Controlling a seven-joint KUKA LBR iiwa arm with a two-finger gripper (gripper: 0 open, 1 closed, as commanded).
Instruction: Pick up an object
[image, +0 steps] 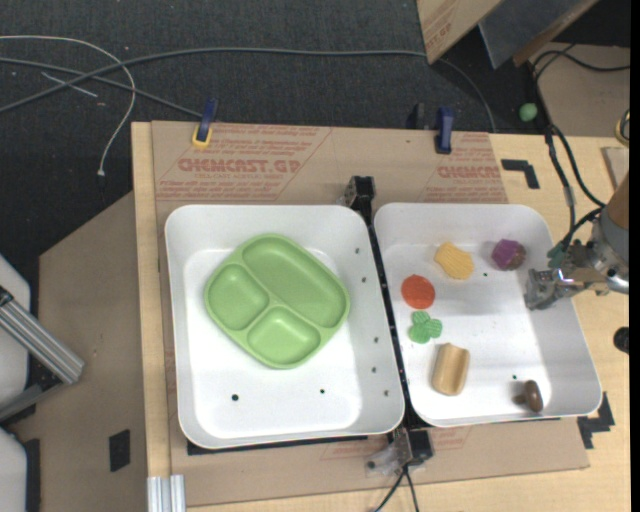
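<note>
The right bin (560, 360) holds several small objects: a yellow piece (454, 261), a purple piece (508, 253), a red-orange round piece (418, 291), a green clover-shaped piece (425, 327), a tan cylinder (450, 368) and a small brown piece (529, 396). My gripper (545, 286) hangs at the right bin's right edge, to the right of the purple piece and apart from it. Nothing shows between its fingers.
A green divided plate (277, 299) lies in the left bin (200, 400). Both bins sit on a cardboard sheet (300, 160) held by two blue clamps (207, 122). Cables run across the dark floor behind and at the right.
</note>
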